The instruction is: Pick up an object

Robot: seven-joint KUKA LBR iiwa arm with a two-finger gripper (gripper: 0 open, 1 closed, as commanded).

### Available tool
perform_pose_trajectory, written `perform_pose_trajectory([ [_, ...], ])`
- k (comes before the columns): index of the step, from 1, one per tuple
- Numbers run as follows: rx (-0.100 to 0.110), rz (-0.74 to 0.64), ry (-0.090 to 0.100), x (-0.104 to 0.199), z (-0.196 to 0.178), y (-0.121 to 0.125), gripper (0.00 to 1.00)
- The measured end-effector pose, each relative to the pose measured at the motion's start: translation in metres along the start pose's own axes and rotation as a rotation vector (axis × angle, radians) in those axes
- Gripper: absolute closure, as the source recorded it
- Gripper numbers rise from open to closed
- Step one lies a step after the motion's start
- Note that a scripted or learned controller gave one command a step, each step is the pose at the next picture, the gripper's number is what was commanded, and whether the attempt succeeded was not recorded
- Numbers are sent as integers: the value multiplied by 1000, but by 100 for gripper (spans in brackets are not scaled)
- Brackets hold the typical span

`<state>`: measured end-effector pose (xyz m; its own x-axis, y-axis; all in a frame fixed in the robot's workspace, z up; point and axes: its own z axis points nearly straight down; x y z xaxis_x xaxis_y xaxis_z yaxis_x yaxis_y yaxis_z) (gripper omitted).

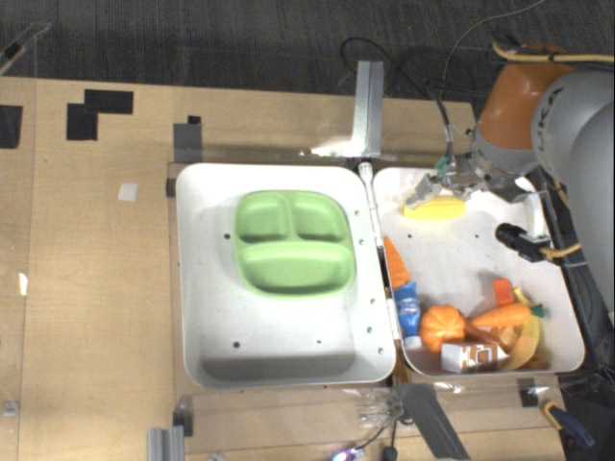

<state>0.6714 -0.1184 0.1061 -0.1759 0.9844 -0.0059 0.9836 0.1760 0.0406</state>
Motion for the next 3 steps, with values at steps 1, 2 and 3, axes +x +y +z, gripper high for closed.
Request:
perform_pose_trajectory([
  [1,29,-224,7,12,15,-56,0],
  [2,27,-493,8,-35,14,-56,0],
  [3,28,-211,4,-18,13,-79,0],
])
